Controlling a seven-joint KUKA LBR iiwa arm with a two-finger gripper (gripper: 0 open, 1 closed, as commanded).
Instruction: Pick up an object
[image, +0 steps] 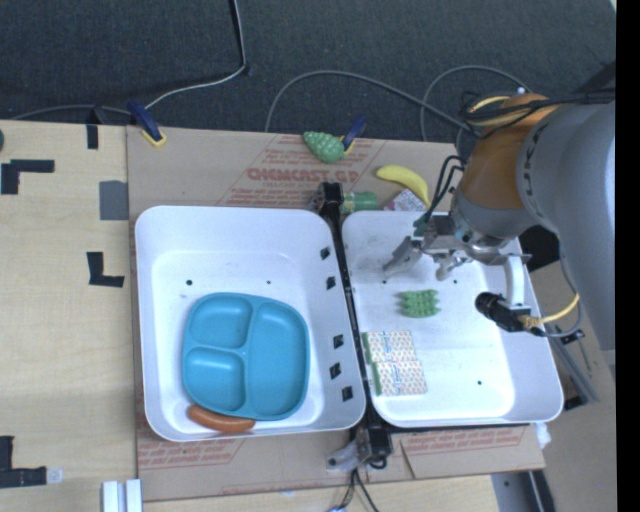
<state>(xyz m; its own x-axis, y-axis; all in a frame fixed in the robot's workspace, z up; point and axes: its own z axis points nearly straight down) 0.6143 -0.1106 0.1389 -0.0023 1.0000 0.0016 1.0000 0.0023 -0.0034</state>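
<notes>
My gripper (421, 264) hangs over the back part of the right bin (500, 385), its two fingers spread apart with nothing between them. A small green ridged object (418, 302) lies on the bin floor just in front of the fingertips, apart from them. Further forward in the same bin lies a flat patterned packet (393, 362) against the left wall. The grey arm with its orange band (497, 165) comes in from the upper right.
The left bin (165, 235) holds a blue divided plate (245, 355) and an orange sausage-like piece (220, 420) at its front edge. Behind the bins on the cardboard lie a yellow banana (403, 180) and a green object (325, 145). A black divider (340, 290) separates the bins.
</notes>
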